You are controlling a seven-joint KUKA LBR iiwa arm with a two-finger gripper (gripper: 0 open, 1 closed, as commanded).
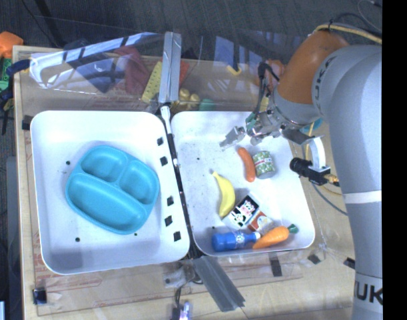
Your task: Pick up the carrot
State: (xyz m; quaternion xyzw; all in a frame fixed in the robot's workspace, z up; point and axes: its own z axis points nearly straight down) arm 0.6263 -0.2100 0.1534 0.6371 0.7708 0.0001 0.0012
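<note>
The carrot point(272, 237), orange with a green stub at its right end, lies along the front wall of the right bin point(196, 145), touching a blue bottle point(232, 241). My gripper point(244, 136) hangs over the back half of that bin, far behind the carrot. Its fingers point(230, 139) are spread open with nothing between them. Just below the fingertips lies an orange-red sausage-shaped piece point(246, 163).
A green can point(263, 164) sits next to the sausage piece. A banana point(223, 193) and a small cow-print carton point(244, 213) lie mid-bin, between gripper and carrot. The left bin point(50, 179) holds a blue divided plate point(113, 188).
</note>
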